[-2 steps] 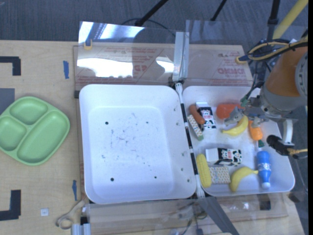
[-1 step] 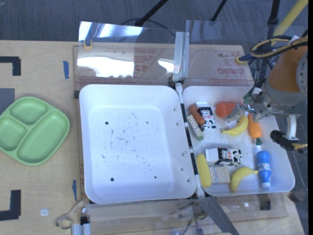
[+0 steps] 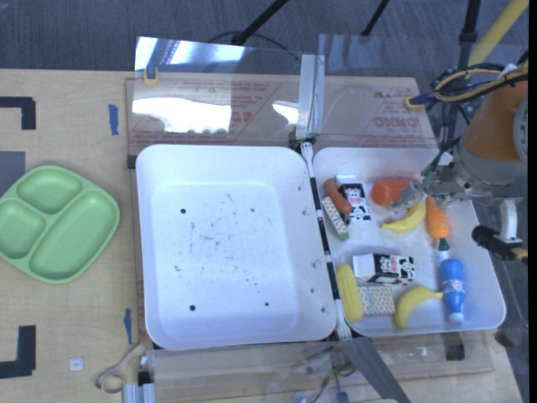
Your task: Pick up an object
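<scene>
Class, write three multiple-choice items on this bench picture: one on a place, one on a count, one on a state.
1. Where is the green plate?
A. Left of both bins
B. In the right bin
C. Between the bins

2. How many bananas lie in the right bin?
A. One
B. Two
C. Four

3. How does the blue bottle sit?
A. Standing upright
B. Lying down
C. Hanging from the arm

Answers:
1 A, it rests on the bench left of both.
2 B, upper banana, lower banana.
3 B, it lies along the bin floor.
</scene>
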Controlling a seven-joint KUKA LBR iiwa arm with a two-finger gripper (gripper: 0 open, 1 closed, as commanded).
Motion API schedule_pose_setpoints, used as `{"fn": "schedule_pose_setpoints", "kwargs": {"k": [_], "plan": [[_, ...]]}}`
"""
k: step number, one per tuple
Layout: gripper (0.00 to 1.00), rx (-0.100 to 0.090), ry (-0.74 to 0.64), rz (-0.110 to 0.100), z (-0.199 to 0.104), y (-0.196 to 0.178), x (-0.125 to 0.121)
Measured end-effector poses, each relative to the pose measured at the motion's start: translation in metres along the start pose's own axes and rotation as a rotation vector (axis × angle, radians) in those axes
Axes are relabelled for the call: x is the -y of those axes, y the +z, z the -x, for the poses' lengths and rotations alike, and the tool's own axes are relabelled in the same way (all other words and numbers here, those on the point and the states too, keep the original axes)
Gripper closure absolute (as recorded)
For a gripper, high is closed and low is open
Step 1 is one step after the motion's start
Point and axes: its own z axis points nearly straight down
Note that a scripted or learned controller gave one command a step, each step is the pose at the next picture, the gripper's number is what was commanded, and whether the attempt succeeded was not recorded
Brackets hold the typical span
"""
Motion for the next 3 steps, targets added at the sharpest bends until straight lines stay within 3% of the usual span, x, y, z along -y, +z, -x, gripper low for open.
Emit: {"fn": "schedule_pose_setpoints", "kwargs": {"k": [1,2,3], "plan": [[0.00,-0.012,-0.076,0.004,0.006,-0.001,0.011],[0.00,-0.012,-0.046,0.006,0.006,-0.002,0.026],[0.00,-0.003,-0.034,-0.019,-0.007,0.004,-0.008]]}}
